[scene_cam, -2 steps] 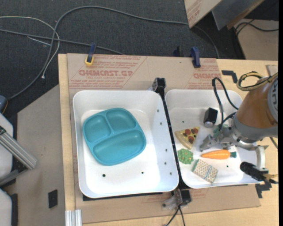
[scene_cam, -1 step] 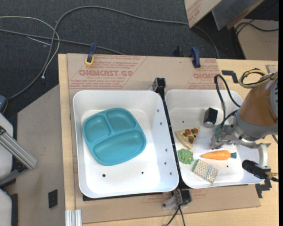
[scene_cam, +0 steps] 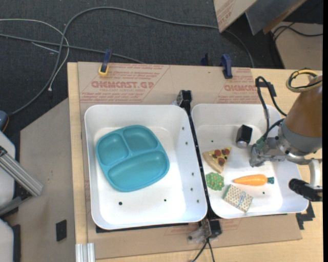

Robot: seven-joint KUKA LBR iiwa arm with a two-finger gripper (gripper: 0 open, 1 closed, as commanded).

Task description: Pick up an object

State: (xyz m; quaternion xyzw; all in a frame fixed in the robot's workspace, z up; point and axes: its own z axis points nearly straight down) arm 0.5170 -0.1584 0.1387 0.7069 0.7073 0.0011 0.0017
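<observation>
A dark grey carpet is being crossed by pale cables to the left of and behind the cardboard-topped bench. The cardboard sheet is being held at the bench's far edge by two blue clamps. A cardboard box is being shown beyond the bench's far right corner.

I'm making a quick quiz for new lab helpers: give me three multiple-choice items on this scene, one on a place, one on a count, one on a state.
1. Where is the blue plate?
A. left bin
B. right bin
C. on the floor

2. How many blue clamps grip the board's far edge?
A. none
B. two
C. five

3. How does the carrot sit?
A. standing on end
B. lying flat
C. lifted in the air

Answers: 1 A, it fills the left bin. 2 B, one clamp left, another right. 3 B, it lies on the right bin floor.
</observation>
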